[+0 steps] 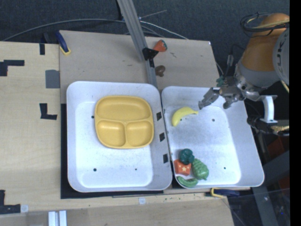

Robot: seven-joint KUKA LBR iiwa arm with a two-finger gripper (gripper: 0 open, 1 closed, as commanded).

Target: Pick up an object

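Toys (190, 167) cluster at the right bin's (244, 140) near edge. Farther back lies the banana (182, 115), the likeliest target. Just beyond, the gripper (217, 101) hangs spread and empty: centre over the banana before descending.

A single fixed camera is looking down on the bench from above at a slant, standing far enough back that it is taking in both white bins whole. The gripper (215, 100) is sitting toward the right of the frame, its arm entering from that edge. The right bin (244, 145) is lying directly beneath and below it, the left bin (75, 140) well off to its left.
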